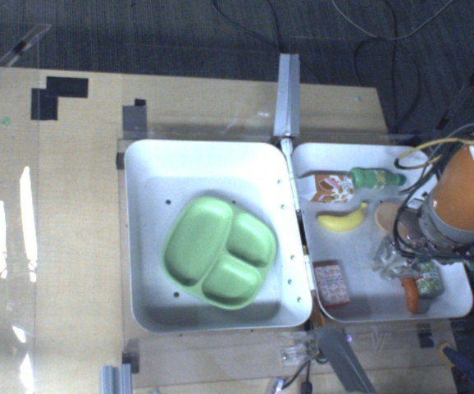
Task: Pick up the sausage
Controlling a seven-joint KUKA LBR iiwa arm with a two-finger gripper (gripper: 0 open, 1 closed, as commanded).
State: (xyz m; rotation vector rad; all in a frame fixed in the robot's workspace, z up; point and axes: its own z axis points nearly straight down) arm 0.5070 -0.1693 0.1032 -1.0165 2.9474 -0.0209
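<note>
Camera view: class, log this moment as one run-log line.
claw: over right bin | sausage: lying in bin, near front edge | grasp: not seen | green tray: left bin

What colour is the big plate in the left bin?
Light green; the plate shows in the camera view.

Even overhead light, soft focus, glare streaks at left.

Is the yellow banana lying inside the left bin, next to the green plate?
No, the banana lies in the right bin, while the green plate sits alone in the left bin.
</note>
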